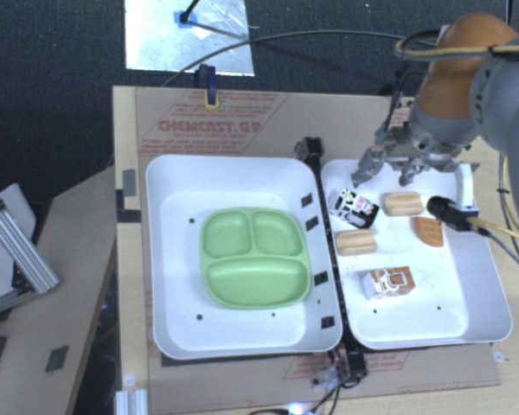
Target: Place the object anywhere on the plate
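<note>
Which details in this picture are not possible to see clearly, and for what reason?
- Gripper, camera view: the fingers are small and dark, and the wrist above partly covers them.
- Black-and-white packet, camera view: the print is too small to read.
- Brown-and-white box, camera view: the label is blurred.
- Arm, camera view: cut off by the right edge.
- Green plate, camera view: three compartments are visible, but their depth cannot be judged.

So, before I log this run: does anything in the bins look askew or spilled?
Nothing is spilled. The small carton lies on its side in the right bin, and the black-and-white packet sits tilted beside the divider.
</note>
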